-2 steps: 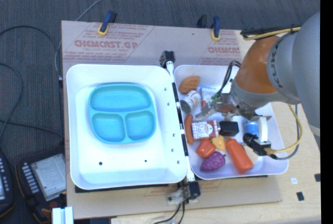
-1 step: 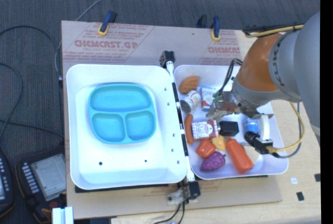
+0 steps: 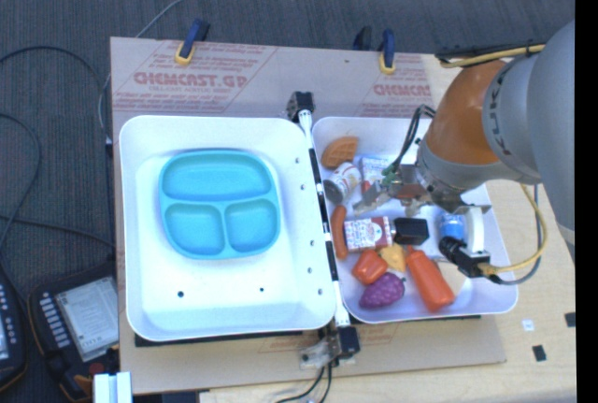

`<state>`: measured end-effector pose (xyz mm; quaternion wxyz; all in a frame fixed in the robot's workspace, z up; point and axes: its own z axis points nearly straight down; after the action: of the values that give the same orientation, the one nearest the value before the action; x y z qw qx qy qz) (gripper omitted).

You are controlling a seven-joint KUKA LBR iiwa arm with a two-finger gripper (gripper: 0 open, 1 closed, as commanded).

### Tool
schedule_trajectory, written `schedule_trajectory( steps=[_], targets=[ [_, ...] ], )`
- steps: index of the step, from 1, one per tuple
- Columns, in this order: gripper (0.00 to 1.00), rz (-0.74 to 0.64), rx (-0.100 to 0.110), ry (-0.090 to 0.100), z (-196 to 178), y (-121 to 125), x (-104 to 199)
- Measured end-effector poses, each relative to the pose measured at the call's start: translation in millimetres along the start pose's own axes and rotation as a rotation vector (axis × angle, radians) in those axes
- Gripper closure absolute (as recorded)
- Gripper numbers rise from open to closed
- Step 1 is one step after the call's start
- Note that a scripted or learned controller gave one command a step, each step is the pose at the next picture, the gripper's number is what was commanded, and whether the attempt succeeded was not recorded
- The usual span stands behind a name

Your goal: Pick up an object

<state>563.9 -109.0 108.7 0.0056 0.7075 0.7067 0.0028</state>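
Note:
My gripper [image 3: 378, 191] is low inside the right bin [image 3: 500, 298], in its upper middle, and the grey arm with its orange band comes in from the right. It sits among packed toy food: a small jar [image 3: 348, 177] just to its left, a brown pastry [image 3: 339, 150] above, and a red carton [image 3: 366, 231] just below. An orange carrot [image 3: 338, 228] lies along the bin's left wall. Lower down are a red pepper [image 3: 368, 266], purple grapes [image 3: 382, 291], a yellow piece [image 3: 394, 256] and an orange bottle [image 3: 430, 280]. Nothing is visibly lifted.
The left bin [image 3: 140, 298] holds a blue divided plate [image 3: 220, 203]. A black block [image 3: 411, 229] and a blue-and-white item [image 3: 454, 226] lie under the arm. A black clamp [image 3: 301, 104] sits at the bins' divider, and cables cross the floor at left.

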Motion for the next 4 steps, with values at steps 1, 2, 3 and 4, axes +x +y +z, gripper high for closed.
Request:
schedule_trajectory(
  steps=[1,2,3,4],
  targets=[
    [1.0,0.0,0.0,0.0,-10,1,0],
    [0.0,0.0,0.0,0.0,-10,0,0],
    [0.0,0.0,0.0,0.0,20,-55,14],
    [1.0,0.0,-0.002,0.001,9,-54,14]
  ],
)
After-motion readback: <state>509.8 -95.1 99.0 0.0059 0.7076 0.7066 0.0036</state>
